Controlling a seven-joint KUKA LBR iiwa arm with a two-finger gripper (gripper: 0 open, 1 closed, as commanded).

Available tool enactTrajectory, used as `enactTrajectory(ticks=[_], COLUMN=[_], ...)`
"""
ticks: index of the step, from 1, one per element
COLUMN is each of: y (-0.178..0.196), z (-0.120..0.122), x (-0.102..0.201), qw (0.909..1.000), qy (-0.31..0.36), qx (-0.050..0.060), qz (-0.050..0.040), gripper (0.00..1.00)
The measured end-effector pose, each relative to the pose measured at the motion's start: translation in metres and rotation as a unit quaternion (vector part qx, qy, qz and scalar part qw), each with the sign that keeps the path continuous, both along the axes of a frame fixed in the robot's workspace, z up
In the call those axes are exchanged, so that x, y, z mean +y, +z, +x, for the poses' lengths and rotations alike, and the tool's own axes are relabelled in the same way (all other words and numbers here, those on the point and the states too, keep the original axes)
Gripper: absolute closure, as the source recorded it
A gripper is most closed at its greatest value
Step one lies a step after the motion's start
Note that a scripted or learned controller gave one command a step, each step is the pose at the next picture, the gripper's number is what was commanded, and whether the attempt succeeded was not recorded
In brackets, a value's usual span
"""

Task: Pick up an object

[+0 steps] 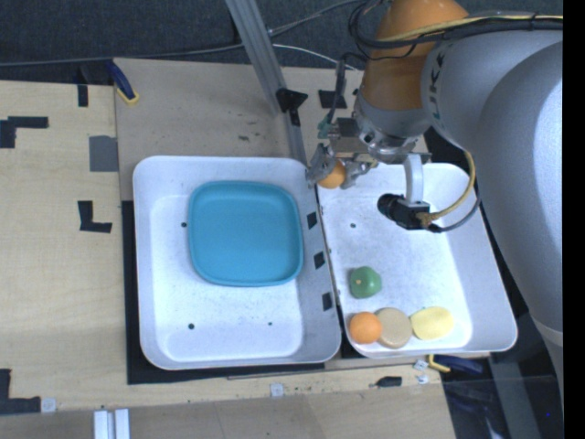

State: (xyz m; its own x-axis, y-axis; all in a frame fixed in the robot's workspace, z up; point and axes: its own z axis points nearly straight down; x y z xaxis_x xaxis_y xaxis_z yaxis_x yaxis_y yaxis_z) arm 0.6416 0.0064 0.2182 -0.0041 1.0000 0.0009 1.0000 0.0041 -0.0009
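The gripper (335,165) is hanging over the upper left corner of the right bin (475,273), its fingers closing on a small orange piece (333,176), which is sitting between them. A green ball (365,282), orange ball (365,327), tan disc (394,326) and yellow piece (431,322) are lying lower in that bin. A blue plate (245,231) is lying in the left bin (155,245).

The grey arm (512,126) reaches in from the right, its orange band (407,48) sitting above the wrist. The gripper (331,174) hangs at the near edge of the frame's upper centre, fingers closed around a small orange object (334,177).
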Motion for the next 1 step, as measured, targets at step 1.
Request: enactTrajectory(ticks=[1], y=[0.0110], z=[-0.0060], x=[0.0585], qw=[1.0000], qy=[0.001], qx=[0.000], qz=[0.0002], gripper=[1.00])
